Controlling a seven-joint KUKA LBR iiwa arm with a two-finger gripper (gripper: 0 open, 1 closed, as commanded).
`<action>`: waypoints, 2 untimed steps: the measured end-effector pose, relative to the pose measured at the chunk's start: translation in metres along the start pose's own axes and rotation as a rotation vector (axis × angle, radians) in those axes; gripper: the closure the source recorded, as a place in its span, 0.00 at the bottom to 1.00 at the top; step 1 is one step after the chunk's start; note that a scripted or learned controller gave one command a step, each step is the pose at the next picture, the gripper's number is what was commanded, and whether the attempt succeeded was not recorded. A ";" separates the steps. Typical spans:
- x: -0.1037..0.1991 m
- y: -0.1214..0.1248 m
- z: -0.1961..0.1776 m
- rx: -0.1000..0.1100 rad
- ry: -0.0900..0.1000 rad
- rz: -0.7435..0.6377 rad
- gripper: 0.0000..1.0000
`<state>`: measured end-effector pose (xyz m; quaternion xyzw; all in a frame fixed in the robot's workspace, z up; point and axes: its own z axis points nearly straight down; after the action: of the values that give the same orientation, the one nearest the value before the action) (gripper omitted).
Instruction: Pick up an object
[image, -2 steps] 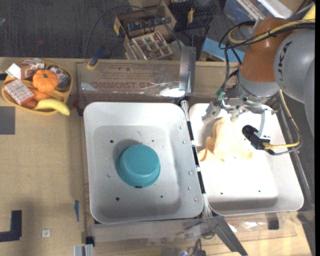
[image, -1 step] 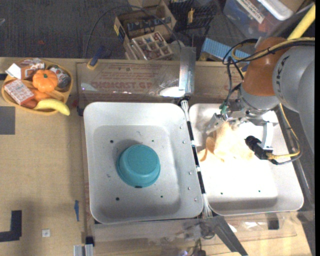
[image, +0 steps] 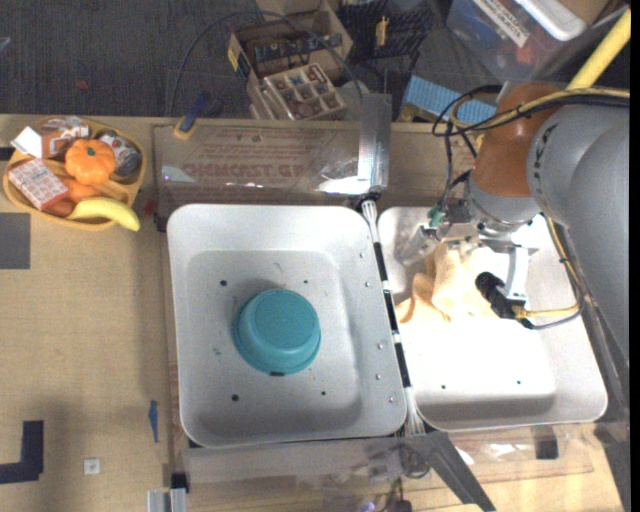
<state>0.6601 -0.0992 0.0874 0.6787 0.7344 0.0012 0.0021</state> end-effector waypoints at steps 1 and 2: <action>-0.015 -0.018 0.000 -0.003 0.000 -0.276 0.00; -0.016 -0.021 -0.060 0.005 0.001 -0.143 0.00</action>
<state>0.6401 -0.1164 0.1469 0.6244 0.7811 -0.0003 0.0001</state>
